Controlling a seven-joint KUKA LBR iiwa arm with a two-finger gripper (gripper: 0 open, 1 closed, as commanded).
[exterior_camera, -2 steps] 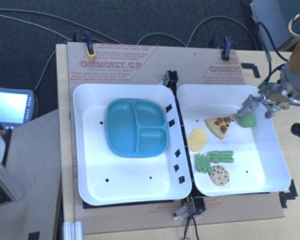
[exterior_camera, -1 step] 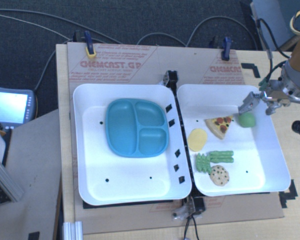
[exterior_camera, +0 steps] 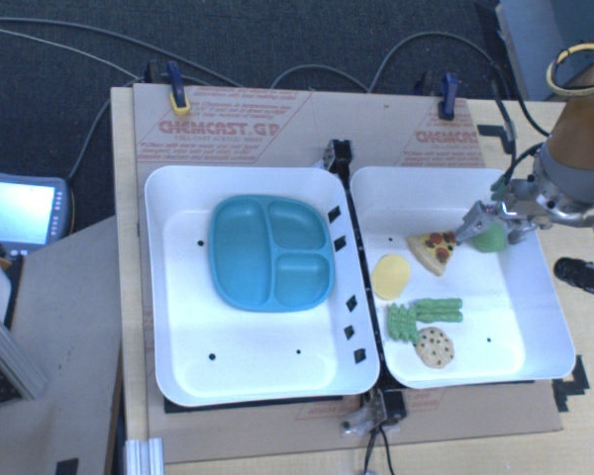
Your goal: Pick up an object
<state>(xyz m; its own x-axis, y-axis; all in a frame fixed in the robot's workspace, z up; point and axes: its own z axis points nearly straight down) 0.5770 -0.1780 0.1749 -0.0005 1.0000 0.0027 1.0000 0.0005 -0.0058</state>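
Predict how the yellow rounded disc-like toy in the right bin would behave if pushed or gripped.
The yellow rounded toy looks smooth and domed, so fingers might slip off it. It appears to lie flat, so pushing would probably slide it rather than roll it. It seems small, likely light plastic.

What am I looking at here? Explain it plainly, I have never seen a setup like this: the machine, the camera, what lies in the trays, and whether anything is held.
One fixed camera looks down at a slant on a bench with two shallow white bins. The grey robot arm with an orange band reaches in from the right; its end effector is low in the right white bin, beside the toy pizza slice and a small green object. I cannot tell whether it holds anything. That bin also has a pale yellow round toy, green toy vegetables and a toy chocolate-chip cookie. The left white bin holds a blue divided plastic plate.
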